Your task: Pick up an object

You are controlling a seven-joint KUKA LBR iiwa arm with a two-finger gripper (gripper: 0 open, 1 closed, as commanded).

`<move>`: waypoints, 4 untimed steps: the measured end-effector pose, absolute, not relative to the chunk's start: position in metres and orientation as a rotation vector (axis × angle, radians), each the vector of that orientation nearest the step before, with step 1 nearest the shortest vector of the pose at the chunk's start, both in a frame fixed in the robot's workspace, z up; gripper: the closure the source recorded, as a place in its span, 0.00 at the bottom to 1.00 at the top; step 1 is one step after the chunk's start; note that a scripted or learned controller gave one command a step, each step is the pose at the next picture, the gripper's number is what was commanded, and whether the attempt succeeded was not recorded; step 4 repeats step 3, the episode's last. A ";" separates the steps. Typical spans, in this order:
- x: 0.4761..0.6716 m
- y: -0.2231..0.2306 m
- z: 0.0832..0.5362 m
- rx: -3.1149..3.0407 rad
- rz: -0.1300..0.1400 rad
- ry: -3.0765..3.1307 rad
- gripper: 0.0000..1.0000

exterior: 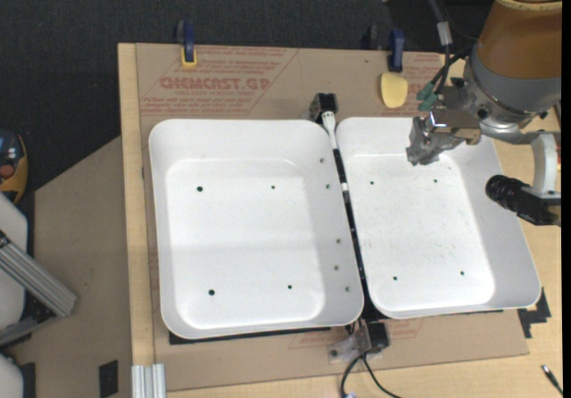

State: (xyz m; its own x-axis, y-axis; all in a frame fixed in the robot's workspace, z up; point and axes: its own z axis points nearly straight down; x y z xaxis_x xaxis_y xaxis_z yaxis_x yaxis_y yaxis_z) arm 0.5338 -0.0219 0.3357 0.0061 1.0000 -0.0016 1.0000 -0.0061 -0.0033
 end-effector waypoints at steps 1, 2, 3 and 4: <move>0.540 -0.034 0.339 -2.225 -0.001 -2.221 1.00; 0.547 -0.142 0.356 -2.239 0.002 -2.216 1.00; 0.577 -0.076 0.291 -2.210 0.004 -2.224 1.00; 0.577 -0.076 0.291 -2.210 0.004 -2.224 1.00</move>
